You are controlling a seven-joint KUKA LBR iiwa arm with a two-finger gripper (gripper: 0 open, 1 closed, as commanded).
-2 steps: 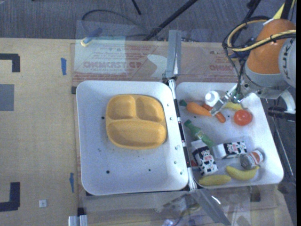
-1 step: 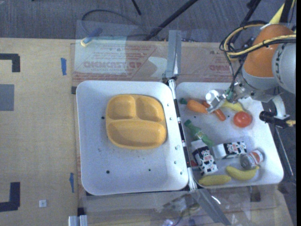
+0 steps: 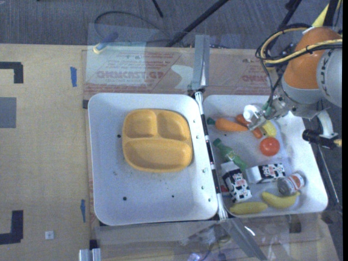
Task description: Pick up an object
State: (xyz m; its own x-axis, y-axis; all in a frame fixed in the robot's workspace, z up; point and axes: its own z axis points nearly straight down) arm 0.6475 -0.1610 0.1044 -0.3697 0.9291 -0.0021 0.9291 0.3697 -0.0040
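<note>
Crowding the right bin (image 3: 310, 145), toys leave the left bin (image 3: 103, 162) open around a yellow tray (image 3: 157, 140).

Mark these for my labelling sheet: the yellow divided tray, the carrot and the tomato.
yellow divided tray (image 3: 157, 140): camera view, on the ridge between its compartments.
carrot (image 3: 230, 126): camera view, middle of its orange body.
tomato (image 3: 269, 146): camera view, centre of its red top.

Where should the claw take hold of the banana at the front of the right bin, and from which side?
Grip the banana across its thick middle, coming straight down from above. It lies flat and curved near the front wall of the right bin, with a small can close behind, so closing across its narrow width probably suits best.
</note>
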